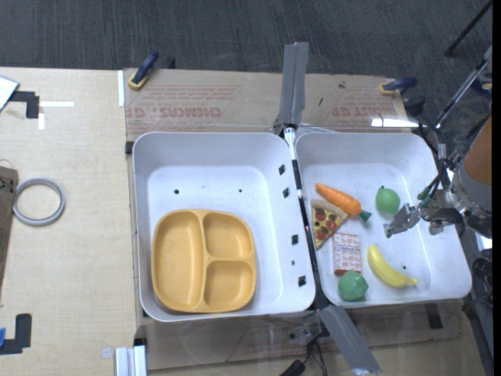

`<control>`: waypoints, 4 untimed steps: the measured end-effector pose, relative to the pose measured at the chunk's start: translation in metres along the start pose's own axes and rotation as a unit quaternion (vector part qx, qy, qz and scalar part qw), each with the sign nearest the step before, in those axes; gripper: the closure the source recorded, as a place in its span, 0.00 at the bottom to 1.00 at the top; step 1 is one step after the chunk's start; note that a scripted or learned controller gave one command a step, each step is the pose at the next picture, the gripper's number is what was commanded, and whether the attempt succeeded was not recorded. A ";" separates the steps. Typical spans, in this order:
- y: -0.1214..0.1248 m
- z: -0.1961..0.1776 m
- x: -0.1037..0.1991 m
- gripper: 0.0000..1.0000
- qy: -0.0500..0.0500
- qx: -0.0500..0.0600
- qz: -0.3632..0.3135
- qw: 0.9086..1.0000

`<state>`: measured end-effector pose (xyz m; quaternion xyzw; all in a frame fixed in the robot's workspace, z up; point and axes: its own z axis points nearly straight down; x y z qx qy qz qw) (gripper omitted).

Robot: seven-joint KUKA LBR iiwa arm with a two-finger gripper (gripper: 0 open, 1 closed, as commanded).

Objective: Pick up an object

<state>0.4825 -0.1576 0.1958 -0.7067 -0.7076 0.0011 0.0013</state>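
Note:
The right bin holds an orange carrot, a pizza slice, a red and white packet, a yellow banana, a green round fruit and a second green piece at the front. My gripper reaches in from the right, low over the bin between the green fruit and the banana. Its fingers stand a little apart with nothing between them.
The left bin holds a yellow divided plate. A grey tape roll lies on the bench at the far left. Blue clamps sit at the back of the cardboard sheet. A grey divider stands between the bins.

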 end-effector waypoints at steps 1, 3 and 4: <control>-0.003 0.101 0.028 0.00 -0.001 -0.004 -0.016 1.000; -0.002 0.100 0.020 1.00 0.000 -0.005 -0.032 0.999; -0.004 -0.087 0.098 1.00 -0.001 -0.001 0.030 1.000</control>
